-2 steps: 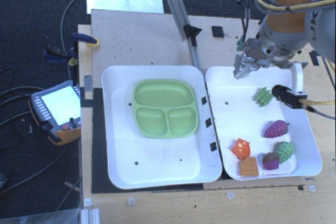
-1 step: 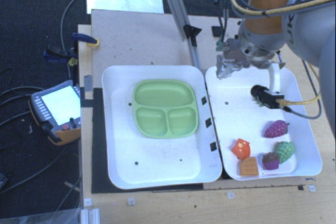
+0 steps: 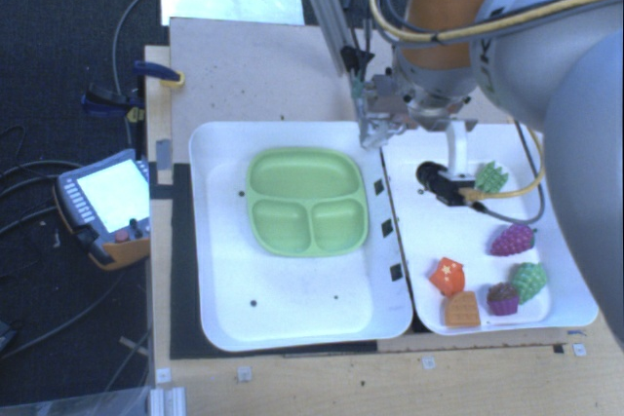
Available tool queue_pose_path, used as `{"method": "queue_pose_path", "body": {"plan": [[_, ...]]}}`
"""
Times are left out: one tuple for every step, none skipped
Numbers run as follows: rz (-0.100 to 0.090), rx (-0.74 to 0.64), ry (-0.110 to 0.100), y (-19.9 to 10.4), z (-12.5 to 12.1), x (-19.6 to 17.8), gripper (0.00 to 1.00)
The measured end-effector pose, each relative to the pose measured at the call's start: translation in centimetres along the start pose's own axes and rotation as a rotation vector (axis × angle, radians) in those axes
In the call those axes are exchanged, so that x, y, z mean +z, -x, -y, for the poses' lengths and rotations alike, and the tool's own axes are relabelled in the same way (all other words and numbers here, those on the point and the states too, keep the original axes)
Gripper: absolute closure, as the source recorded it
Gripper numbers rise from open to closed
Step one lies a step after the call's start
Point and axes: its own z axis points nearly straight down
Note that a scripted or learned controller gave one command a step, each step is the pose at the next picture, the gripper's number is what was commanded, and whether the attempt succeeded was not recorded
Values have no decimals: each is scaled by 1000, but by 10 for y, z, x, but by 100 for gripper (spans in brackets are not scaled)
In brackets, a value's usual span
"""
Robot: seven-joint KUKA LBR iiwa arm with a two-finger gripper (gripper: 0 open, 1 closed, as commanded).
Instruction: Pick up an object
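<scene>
Pincer (image 3: 374,133) hangs over the shared rim of the 2 bins, at their far end. Cannot tell if it is open or closed, and nothing shows gripped. Green plate (image 3: 307,202) lies just down-left of the pincer: wide, flat, likely a poor pick. Purple grapes (image 3: 512,239) lie farther down-right. Green toy (image 3: 490,177) is the nearest piece, right of the pincer. Better target, I judge: centre over it, descend straight, stay clear of the toy bin (image 3: 575,312) wall.

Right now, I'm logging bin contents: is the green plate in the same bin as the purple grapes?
No, the green plate lies in the view's left bin, the purple grapes in its right bin.
</scene>
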Motion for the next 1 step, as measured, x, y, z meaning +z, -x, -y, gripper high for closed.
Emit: {"method": "queue_pose_path", "body": {"plan": [[1, 2, -1, -43, 5, 10, 100]]}}
